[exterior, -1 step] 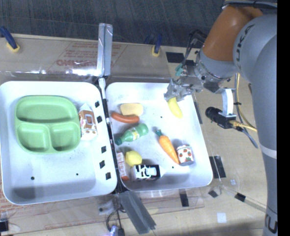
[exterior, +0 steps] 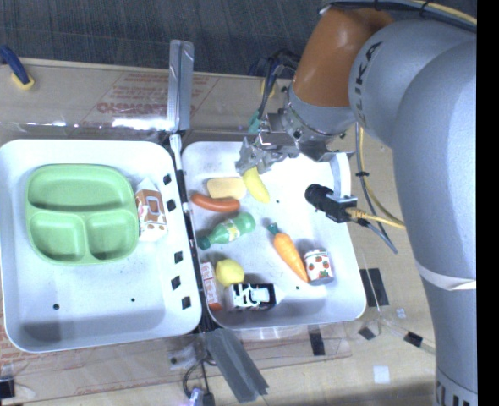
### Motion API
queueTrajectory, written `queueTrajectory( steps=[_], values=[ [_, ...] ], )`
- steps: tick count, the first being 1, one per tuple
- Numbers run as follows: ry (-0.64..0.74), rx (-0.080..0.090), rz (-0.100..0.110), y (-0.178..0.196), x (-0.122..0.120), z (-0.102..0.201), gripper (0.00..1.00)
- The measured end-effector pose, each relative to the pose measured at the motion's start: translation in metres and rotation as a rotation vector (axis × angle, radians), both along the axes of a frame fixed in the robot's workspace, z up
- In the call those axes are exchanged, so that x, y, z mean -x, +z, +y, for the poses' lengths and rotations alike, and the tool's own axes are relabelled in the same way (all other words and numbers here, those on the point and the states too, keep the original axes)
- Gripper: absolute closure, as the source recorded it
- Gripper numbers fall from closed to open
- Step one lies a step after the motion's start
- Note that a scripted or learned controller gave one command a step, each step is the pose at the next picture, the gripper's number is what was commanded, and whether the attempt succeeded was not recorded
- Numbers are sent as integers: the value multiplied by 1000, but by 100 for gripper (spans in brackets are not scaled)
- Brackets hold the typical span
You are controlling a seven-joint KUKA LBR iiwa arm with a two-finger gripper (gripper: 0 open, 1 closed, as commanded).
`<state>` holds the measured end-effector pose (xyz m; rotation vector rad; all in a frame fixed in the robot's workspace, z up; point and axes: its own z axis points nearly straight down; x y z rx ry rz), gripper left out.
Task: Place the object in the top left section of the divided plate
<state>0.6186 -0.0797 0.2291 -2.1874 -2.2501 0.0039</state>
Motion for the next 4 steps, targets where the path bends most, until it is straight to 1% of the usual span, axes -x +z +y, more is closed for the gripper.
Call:
queueTrajectory(
  steps=[1, 2, 3, 4],
  values=[
    [-91, 1, -2, -16, -34, 64, 100],
    [-49, 2, 1, -39, 24, 59, 100],
    [-152, 2, -2, -38, 13, 87, 100],
    [-157, 3, 3, -39, 30, 163, 100]
  ],
)
